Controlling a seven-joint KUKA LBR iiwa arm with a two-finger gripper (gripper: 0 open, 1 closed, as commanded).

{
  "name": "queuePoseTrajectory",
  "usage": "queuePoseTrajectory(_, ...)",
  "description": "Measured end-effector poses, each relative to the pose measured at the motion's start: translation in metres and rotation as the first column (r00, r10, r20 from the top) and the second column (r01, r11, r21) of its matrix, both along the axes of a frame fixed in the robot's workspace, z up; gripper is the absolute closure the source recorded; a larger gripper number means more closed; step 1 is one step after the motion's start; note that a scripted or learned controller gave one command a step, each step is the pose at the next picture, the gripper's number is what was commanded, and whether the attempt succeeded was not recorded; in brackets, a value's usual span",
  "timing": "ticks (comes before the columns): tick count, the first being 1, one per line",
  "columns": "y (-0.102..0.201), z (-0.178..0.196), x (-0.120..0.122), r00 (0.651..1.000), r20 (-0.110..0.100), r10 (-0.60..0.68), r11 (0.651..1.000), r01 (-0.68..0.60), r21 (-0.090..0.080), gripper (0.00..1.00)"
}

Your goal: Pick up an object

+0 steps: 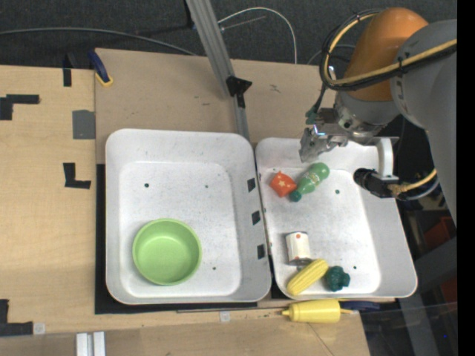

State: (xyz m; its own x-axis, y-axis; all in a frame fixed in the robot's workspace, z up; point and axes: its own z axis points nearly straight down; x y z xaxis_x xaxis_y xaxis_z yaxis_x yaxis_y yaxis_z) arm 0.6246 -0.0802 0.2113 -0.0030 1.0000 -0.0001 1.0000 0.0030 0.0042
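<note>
Objects for picking are lying scattered in the right bin (386, 258), which is sitting edge to edge with the left bin (119, 199) on the tan bench (44, 221). Taking the right bin as the landmark: a green bottle-shaped toy (312, 179) is lying tilted in its upper middle, and an orange-red toy (281, 184) is resting just beside that toy's lower end, toward the bin's left wall. Lower down, near the bin's middle, a small white cylinder with a red mark (298, 246) is lying on the floor, and just below it a yellow corn-shaped toy (306, 277) is lying at a slant, near the bin's bottom edge. A dark green lump (337, 277) is sitting just beside the corn's right end. Outside the bin, just past its bottom edge, a yellow bottle-shaped piece (315, 311) is lying on the bench. Over in the left bin, a light green bowl (167, 251) is sitting upright in the lower left part. The gripper (312, 148) is hanging over the right bin's upper edge, just above the green bottle-shaped toy and apart from it, with nothing showing between its fingers; how wide they are standing I cannot tell, as the metal parts are blurring together from this angle. The grey arm with its orange band (386, 43) is reaching in from the bin's upper right. A grey pole (211, 35) is slanting down across the bench toward the gap between the two bins.
</note>
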Motion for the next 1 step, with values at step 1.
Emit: queuePoseTrajectory(1,0.0007,0.0145,0.0004,1.0,-0.004,-0.001,1.0,0.001,0.001,1.0)
